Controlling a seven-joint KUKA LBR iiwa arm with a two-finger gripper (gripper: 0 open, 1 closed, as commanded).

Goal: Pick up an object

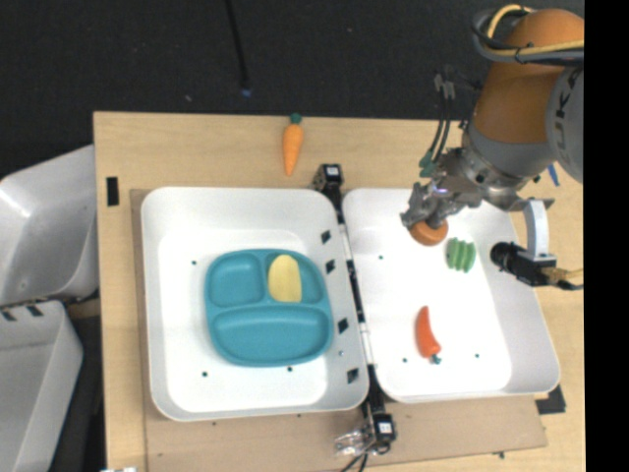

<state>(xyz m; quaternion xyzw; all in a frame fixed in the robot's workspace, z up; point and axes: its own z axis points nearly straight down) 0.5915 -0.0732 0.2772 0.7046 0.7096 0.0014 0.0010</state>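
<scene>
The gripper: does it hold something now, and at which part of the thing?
It cannot be told. The gripper sits right on top of a small orange object in the right bin, but its body hides the fingers and any contact.

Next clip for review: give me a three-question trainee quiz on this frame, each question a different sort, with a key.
1. True or false: the carrot lies inside the left bin.
2. Multiple choice: the yellow item rests in which place? A) the right bin B) the blue tray C) the bare bench
3. Fill in: the green item lies in the ___ bin.

Key
1. False: it lies on the bench beyond the bins.
2. B: in the tray's upper right compartment.
3. Right, beside an orange item under the gripper, with the red pepper nearer the camera.
</scene>
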